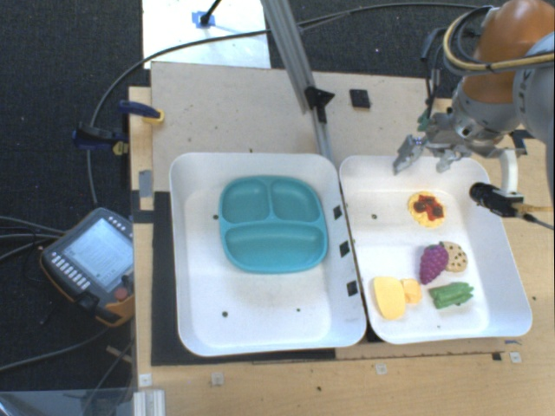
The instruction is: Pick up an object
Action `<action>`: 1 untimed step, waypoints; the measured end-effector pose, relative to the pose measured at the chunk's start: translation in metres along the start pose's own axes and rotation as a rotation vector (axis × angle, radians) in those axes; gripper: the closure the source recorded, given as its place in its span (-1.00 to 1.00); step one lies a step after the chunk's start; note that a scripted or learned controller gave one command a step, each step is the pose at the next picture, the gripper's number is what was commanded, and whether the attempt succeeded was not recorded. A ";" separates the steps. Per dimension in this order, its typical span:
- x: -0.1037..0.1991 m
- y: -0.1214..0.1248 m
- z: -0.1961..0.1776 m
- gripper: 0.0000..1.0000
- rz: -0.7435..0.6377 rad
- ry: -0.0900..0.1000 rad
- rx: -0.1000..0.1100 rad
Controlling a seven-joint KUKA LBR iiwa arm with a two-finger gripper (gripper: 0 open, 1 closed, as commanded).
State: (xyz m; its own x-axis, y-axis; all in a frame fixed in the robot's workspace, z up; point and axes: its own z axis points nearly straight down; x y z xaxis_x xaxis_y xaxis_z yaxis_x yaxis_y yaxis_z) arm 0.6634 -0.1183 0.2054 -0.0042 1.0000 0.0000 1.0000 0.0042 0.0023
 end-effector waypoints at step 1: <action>0.005 -0.010 0.052 -1.00 0.002 0.000 0.004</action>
